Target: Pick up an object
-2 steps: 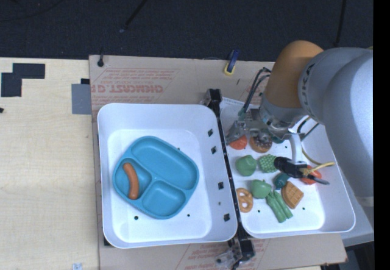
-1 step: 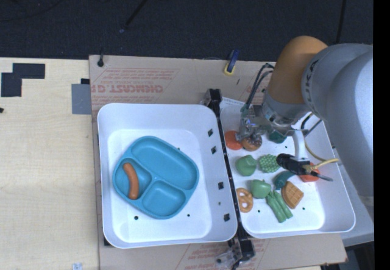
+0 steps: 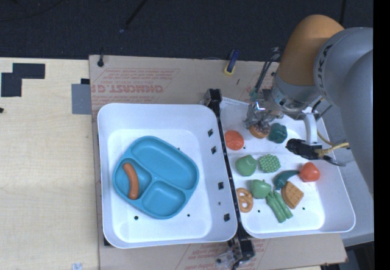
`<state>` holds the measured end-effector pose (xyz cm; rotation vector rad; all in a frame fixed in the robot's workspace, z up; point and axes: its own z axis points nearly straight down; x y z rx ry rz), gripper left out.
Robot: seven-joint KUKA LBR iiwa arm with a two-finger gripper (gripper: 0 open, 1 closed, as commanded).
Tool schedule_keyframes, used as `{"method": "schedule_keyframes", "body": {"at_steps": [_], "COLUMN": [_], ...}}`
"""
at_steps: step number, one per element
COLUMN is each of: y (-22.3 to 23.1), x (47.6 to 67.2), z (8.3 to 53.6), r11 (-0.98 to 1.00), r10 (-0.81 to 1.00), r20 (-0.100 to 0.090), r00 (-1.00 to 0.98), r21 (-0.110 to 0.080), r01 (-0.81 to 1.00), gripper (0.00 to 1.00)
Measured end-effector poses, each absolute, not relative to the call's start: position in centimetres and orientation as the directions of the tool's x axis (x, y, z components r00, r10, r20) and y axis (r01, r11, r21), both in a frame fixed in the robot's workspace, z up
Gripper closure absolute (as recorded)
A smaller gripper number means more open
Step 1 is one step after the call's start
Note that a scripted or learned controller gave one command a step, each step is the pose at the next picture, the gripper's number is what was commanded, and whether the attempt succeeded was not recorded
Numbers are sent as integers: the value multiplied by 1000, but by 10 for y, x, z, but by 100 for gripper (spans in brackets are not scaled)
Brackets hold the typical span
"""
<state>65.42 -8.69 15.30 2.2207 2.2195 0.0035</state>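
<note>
Status, pick-up job: not done, by my reading. My pincer (image 3: pixel 259 124) is low in the right bin (image 3: pixel 341 214), at its far end, directly over a small brown piece (image 3: pixel 259 131), with a dark teal lump (image 3: pixel 278 133) just beside it. Whether my pincer is spread or pinching, I cannot tell; it is too small and cluttered there. The brown piece may be the target.

Right bin, remaining stock: orange ball (image 3: pixel 234 139), green round toy (image 3: pixel 246 166), green bumpy piece (image 3: pixel 269 163), red tomato (image 3: pixel 309 172), pretzel (image 3: pixel 245 200), waffle (image 3: pixel 292 194), green stalks (image 3: pixel 278 206).

Left bin (image 3: pixel 116 122): blue divided plate (image 3: pixel 173 168) with sausage (image 3: pixel 131 180) in one compartment.

Left to do: secure grip, lift clear.
</note>
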Motion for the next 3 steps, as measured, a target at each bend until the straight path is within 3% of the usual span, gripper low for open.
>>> {"method": "schedule_keyframes", "body": {"at_steps": [1, 2, 3], "y": [-83, -83, -56], "x": [654, 654, 609], "z": [216, 228, 237], "r11": [1, 2, 3], "r10": [1000, 1000, 1000], "r20": [0, 1, 2], "r00": [-1, -2, -3], "r21": [4, 0, -4], "r01": [1000, 1000, 1000], "gripper": [100, 100, 100]}}
